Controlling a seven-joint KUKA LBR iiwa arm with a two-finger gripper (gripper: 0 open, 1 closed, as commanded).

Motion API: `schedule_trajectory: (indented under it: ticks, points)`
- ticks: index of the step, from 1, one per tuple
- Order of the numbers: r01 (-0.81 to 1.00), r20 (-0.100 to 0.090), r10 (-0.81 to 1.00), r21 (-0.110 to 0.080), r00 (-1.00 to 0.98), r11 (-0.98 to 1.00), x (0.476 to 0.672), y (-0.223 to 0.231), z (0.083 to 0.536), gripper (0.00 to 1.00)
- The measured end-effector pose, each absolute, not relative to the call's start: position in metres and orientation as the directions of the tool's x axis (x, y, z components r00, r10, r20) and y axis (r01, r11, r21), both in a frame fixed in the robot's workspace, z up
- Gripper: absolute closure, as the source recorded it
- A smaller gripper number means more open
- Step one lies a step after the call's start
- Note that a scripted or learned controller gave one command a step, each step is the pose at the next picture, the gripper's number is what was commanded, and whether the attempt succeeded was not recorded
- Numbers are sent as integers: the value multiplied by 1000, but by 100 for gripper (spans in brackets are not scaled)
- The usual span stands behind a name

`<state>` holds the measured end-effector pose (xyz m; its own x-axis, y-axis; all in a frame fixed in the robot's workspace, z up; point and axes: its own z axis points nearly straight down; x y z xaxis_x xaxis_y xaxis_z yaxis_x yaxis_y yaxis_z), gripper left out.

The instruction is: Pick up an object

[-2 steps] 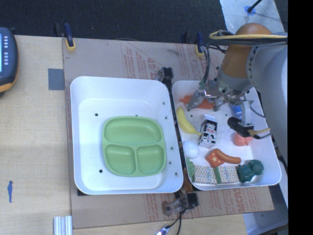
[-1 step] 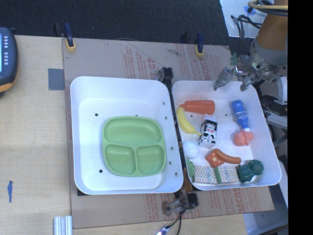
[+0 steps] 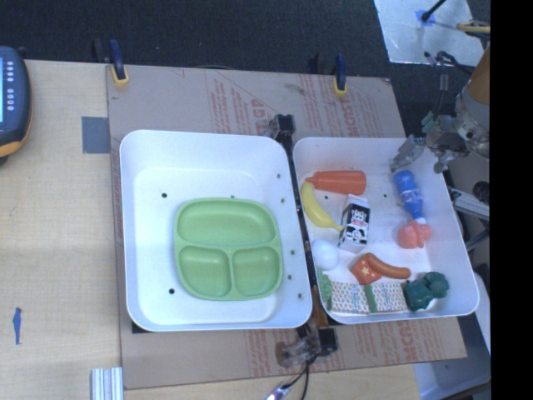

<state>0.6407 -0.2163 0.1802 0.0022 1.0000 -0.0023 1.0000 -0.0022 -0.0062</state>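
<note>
My hand hovers at the far right corner of the right bin; whether it is parted or closed I cannot tell, and nothing shows gripped in it. Just near of it lies a blue bottle, with a pink lump beyond that. Leftward sit an orange carrot, a yellow banana, a cow-print carton and a white ball. Along the near wall lie a red-orange piece, a striped cloth and a green broccoli. The left bin carries a green divided tray. Judged from this, no object is lifted yet; choice, descent, closing and lift all remain.
</note>
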Motion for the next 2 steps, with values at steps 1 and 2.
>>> schedule_trajectory:
  ticks: [1, 2]
  points:
    - [1000, 2, 1000, -13, -5, 5, 633, -207, 86, 0]
    - [1000, -2, 1000, -3, -7, 7, 636, -209, 103, 100]
